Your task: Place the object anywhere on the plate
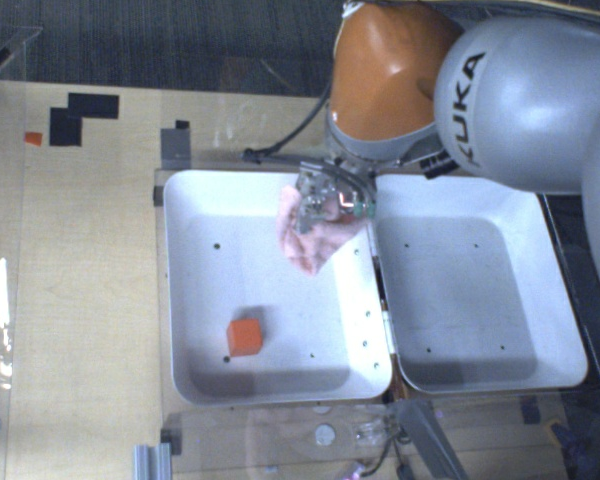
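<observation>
1. Across the pale wooden bench (70,298) sit two shallow white bins: left bin (195,268) and right bin (480,368). Dark carpet runs along 12 o'clock, with black marker shapes (78,116) at 10 o'clock.
2. Pink crumpled cloth (305,240), soft and wrinkly, is at the left bin's 1 o'clock corner, under the gripper (330,200). Looks pinched in the fingers, but honestly can't tell.
3. Orange cube (245,337) sits at 7 o'clock in that bin.
4. Arm (520,98) reads "KUKA".

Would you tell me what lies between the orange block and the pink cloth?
In the camera view, only bare white bin floor lies between the orange block and the pink cloth.
</observation>
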You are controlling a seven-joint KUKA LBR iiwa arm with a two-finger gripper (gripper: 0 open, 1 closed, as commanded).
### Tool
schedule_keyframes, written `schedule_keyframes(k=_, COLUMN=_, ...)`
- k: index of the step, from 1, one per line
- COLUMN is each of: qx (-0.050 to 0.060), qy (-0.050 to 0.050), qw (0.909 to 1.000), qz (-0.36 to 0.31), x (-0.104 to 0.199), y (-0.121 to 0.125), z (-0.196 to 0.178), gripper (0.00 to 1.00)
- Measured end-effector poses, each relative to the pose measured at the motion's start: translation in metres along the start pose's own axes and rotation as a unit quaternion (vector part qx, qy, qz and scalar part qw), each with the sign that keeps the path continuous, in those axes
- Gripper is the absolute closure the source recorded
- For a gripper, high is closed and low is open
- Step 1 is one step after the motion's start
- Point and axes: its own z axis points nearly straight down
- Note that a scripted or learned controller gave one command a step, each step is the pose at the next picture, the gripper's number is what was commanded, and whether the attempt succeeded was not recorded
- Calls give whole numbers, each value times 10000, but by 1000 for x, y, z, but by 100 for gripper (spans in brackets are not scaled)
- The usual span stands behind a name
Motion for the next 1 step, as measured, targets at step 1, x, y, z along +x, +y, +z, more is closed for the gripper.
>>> schedule_keyframes(k=1, qx=0, qy=-2, qw=10000, qz=1, x=0, y=0, z=0, gripper=0)
